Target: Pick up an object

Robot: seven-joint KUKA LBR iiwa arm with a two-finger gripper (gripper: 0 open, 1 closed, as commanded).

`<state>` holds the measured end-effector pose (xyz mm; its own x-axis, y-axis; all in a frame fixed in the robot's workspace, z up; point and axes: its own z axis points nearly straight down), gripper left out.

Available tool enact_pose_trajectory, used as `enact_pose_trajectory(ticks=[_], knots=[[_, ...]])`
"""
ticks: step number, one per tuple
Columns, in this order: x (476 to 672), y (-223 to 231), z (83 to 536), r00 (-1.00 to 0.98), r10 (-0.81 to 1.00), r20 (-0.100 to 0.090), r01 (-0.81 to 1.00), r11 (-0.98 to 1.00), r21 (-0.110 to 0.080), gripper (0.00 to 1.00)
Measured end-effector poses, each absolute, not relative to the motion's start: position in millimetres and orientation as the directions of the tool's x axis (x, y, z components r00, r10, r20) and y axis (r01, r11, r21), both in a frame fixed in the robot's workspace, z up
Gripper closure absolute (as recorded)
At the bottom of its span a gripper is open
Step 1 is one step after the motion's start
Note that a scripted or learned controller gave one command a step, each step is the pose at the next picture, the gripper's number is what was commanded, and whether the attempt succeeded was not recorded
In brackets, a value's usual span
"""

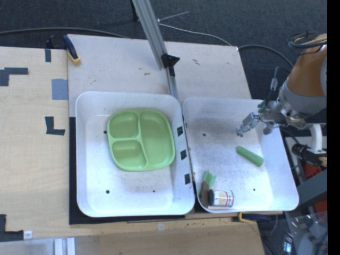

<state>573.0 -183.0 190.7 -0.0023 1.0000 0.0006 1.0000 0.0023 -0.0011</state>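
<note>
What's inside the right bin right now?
The right bin holds a green stick near the middle, and a small can and a green-and-brown piece at its near left corner. The claw hangs over the far part, hiding some floor.

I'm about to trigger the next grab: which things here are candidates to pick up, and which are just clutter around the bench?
Pick candidates:
green stick, right bin
small jar, same bin's near edge
green scrap beside the jar
green divided plate, left bin
The gripper hovers above the stick.

Lying about:
blue-and-yellow clamp
metal pole
tape marks on the wood
</note>
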Motion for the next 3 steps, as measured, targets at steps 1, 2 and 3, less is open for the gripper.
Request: enact_pose_trajectory(ticks=[1, 2, 3], knots=[[573.0, -183.0, 190.8, -0.003, 1.0, 0.0, 1.0, 0.003, -0.001, 0.0], [572.0, -183.8, 126.1, -0.001, 1.0, 0.001, 1.0, 0.001, -0.008, 0.0], [572.2, -183.6, 88.0, -0.002, 1.0, -0.002, 1.0, 0.002, 0.0, 0.0]])
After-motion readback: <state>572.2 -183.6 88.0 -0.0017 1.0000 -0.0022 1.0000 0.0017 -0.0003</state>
